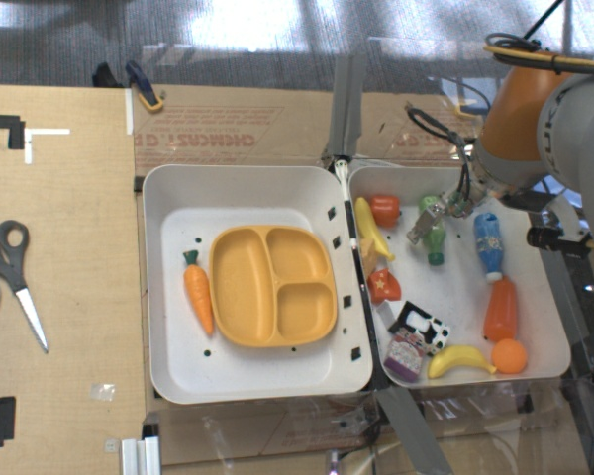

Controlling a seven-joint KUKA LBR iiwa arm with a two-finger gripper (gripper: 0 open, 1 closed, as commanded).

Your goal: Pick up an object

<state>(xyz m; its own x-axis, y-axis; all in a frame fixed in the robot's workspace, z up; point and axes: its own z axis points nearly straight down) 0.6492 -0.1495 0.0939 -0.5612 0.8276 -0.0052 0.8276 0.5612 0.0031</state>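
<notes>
My gripper (436, 218) is low in the right bin (549, 295), near its back, right over a small green bottle (435, 252). The bottle's lower end sticks out below the gripper and a green bit shows above it. Whether the bottle is held cannot be made out. A blue bottle (487, 245) lies just right of the gripper. A red tomato (383, 207) and a yellow banana (368, 231) lie to its left by the bin wall.
The right bin also holds a red piece (383, 285), an orange bottle (501, 310), an orange (510, 356), a second banana (460, 362), a black-and-white box (423, 325) and a purple packet (404, 356). The left bin (168, 364) holds a yellow divided plate (274, 285) and a carrot (198, 290). Scissors (15, 275) lie at far left.
</notes>
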